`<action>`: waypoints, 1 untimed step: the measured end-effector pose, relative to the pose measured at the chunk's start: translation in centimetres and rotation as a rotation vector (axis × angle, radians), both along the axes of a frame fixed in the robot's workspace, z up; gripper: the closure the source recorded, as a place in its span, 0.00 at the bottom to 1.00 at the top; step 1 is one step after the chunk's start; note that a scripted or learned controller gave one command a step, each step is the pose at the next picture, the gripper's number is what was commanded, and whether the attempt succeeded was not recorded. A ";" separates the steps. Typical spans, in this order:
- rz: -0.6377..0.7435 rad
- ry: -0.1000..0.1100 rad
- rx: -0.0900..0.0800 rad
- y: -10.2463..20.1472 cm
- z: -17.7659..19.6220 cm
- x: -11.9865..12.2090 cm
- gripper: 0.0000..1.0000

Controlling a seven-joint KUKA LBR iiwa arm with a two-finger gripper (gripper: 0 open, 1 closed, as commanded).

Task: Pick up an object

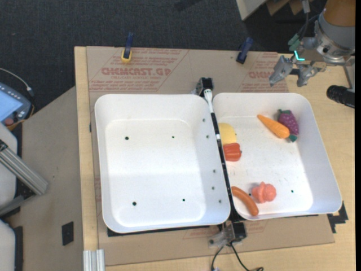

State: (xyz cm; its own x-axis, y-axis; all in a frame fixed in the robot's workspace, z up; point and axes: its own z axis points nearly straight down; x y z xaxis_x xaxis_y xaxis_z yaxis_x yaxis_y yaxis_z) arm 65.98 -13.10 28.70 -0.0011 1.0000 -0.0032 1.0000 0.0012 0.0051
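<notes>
The KUKA iiwa arm (338,21), at the two o'clock corner of the frame, shows a rounded grey wrist housing topped by an orange band (342,4). Dark cables run along its eleven o'clock side, and a small teal-lit marking glows on the grey mount just below them. The two-finger gripper (293,73) is pale grey metal, its two short fingers (280,72) angular and matte, joined to a compact block with darker fittings. A black rounded part sits at the arm's four o'clock side.
</notes>
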 end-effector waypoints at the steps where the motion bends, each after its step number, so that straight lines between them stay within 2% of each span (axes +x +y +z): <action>1: 0.001 -0.004 -0.001 0.0 1.1 0.1 1.00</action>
